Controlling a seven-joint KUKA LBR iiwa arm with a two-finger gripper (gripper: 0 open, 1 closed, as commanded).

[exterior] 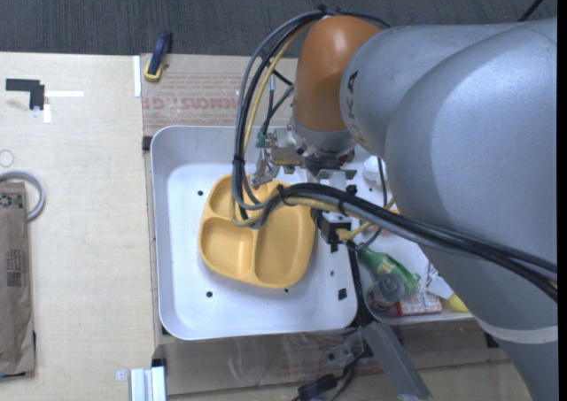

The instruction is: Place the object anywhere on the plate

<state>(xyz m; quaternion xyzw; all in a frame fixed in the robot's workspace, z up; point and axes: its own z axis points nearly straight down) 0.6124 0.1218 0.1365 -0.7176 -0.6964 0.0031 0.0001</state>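
A yellow plate with three compartments lies in the left white bin, toward its middle. My gripper hangs over the plate's upper edge, mostly covered by the orange wrist and a bundle of black and yellow cables. From this view I cannot tell whether it holds anything. In the right bin, partly hidden by the arm, lie a green object, a red and white packet and a bit of something yellow.
The grey arm fills the right half of the view and hides most of the right bin. On the bench to the left are a brown paper packet, a metal ring, a black bracket and a blue and yellow tool.
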